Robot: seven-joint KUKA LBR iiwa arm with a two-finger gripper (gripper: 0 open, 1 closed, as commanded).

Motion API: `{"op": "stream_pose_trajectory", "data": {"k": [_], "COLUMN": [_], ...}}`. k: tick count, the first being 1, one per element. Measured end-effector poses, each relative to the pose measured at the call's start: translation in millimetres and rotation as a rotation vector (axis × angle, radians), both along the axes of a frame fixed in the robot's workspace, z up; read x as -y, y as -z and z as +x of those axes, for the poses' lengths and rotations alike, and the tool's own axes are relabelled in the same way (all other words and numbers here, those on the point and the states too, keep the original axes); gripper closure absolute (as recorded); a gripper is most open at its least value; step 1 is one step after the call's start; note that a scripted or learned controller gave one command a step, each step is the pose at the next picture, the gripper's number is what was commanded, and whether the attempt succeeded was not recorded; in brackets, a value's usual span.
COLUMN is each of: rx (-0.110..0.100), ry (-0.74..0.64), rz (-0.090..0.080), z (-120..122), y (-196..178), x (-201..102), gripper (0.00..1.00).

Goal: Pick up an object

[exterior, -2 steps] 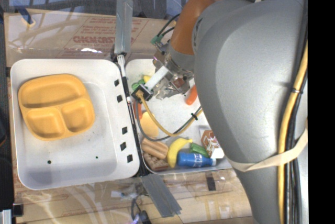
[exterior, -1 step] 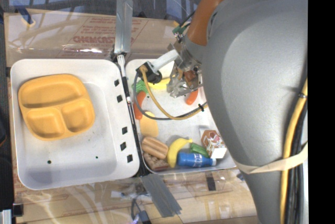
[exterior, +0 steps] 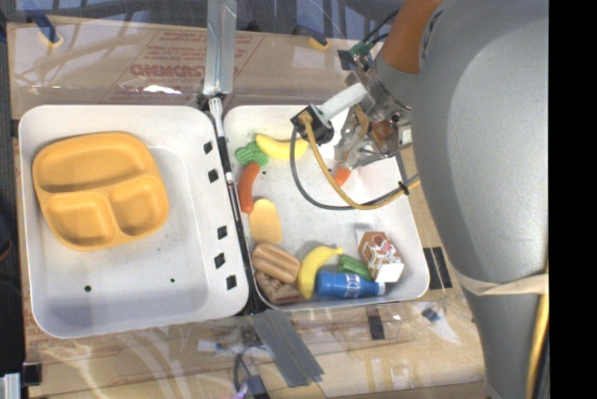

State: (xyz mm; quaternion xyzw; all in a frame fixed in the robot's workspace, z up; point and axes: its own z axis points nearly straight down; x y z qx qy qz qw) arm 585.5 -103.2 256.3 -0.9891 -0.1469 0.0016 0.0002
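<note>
The right bin holds several toy foods. A yellow banana with a green piece beside it lies at the bin's back left, and an orange-red carrot sits just in front of them. A pale orange piece lies mid-left. Along the front edge are a hot dog bun, a second banana, a blue bottle, a green item and a red-and-white box. My gripper hangs over the bin's back right part, with a small orange tip below it.
The left bin holds an orange divided plate. A metal clamp strip stands at the back between the bins. A yellow and black cable loop hangs from the wrist over the right bin's middle. The grey arm covers the right side.
</note>
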Motion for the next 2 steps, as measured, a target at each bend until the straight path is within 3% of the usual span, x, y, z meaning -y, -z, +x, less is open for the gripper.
{"op": "stream_pose_trajectory", "data": {"k": [1, 2], "rx": [-0.002, -0.002], "ry": [0.084, 0.086], "rz": [0.0, 0.002], "z": [59.4, 20.1], "y": [-3.0, -33.7], "x": [-8.7, -33.0], "gripper": [1.0, 1.0]}}
